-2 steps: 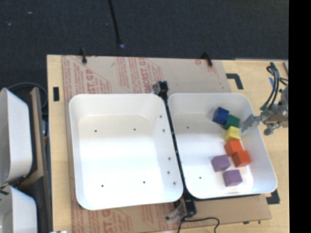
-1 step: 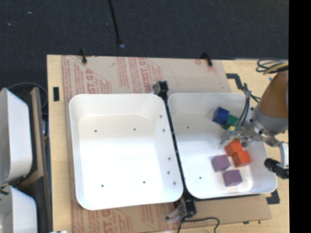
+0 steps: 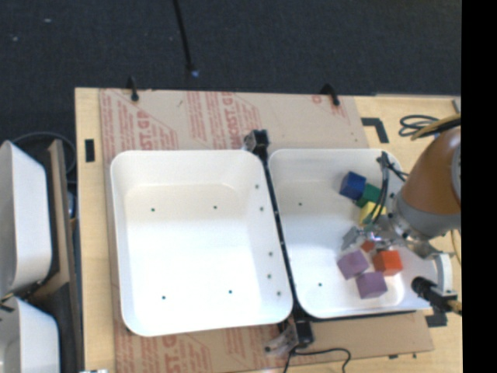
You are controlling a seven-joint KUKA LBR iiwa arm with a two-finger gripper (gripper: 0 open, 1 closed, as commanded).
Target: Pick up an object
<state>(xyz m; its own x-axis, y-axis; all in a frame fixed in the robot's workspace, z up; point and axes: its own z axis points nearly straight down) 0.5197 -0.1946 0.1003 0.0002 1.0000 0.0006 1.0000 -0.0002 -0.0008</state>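
Observation:
Several blocks lie in the right bin (image 3: 311,208). A blue block (image 3: 352,184) sits at the back, with a green block (image 3: 371,193) and a yellow one (image 3: 370,207) beside it. Two purple blocks (image 3: 353,264) (image 3: 371,284) and an orange block (image 3: 387,262) lie toward the front right. My gripper (image 3: 363,237) hangs low over the bin, between the yellow block and the nearer purple block, with the orange-banded arm (image 3: 431,185) above it at the right.
The left bin (image 3: 194,239) stands beside the right one on a cardboard sheet (image 3: 202,119). A black clamp (image 3: 257,140) sits at the bins' back junction. Cables (image 3: 423,123) lie at the far right.

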